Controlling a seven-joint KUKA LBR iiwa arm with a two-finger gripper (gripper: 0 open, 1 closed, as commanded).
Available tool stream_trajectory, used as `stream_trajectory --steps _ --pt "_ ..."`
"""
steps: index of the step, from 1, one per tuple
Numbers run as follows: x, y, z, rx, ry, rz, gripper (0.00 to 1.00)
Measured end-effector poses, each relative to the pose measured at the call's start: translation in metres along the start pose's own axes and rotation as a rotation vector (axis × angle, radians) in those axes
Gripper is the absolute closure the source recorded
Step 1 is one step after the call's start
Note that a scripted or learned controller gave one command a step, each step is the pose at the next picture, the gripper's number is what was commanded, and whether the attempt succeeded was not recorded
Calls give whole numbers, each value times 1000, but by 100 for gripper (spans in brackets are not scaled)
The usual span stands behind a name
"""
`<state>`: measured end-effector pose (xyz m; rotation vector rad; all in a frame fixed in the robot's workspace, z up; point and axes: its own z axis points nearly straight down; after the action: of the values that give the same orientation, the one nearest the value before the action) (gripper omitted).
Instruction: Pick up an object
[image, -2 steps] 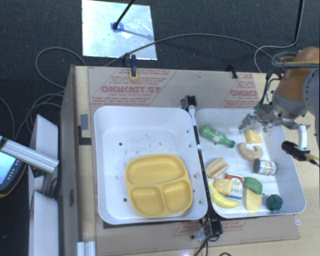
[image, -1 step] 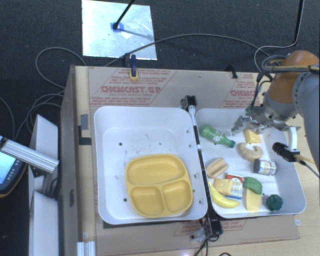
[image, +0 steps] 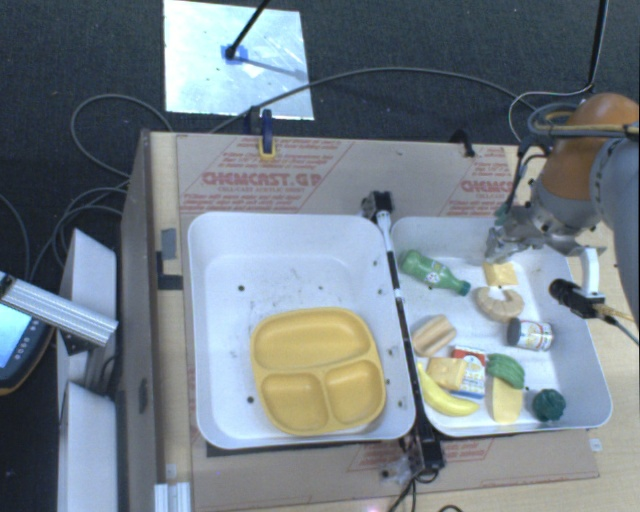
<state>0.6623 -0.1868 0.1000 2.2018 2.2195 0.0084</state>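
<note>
The right bin (image: 590, 345) holds several toy foods: a green bottle (image: 433, 271), a small yellow block (image: 500, 274), a tan curved pastry (image: 498, 302), a small can (image: 530, 335), a bread roll (image: 433, 334), a banana (image: 445, 397), a red and yellow carton (image: 466, 366), a green pepper (image: 506, 369), a yellow wedge (image: 506, 401) and a dark green lump (image: 548, 404). My gripper (image: 499, 244) hangs low over the back of this bin, just behind the yellow block. I see nothing held in it.
The left bin (image: 230, 260) carries a yellow divided plate (image: 318, 368). A black divider clamp (image: 379, 206) sits between the bins at the back. The arm's grey wrist and orange band (image: 590, 150) lean in from the right. Cables trail around the bench.
</note>
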Motion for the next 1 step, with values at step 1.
stream_trajectory --steps 1 --pt "11 -49 -87 10 5 6 100"
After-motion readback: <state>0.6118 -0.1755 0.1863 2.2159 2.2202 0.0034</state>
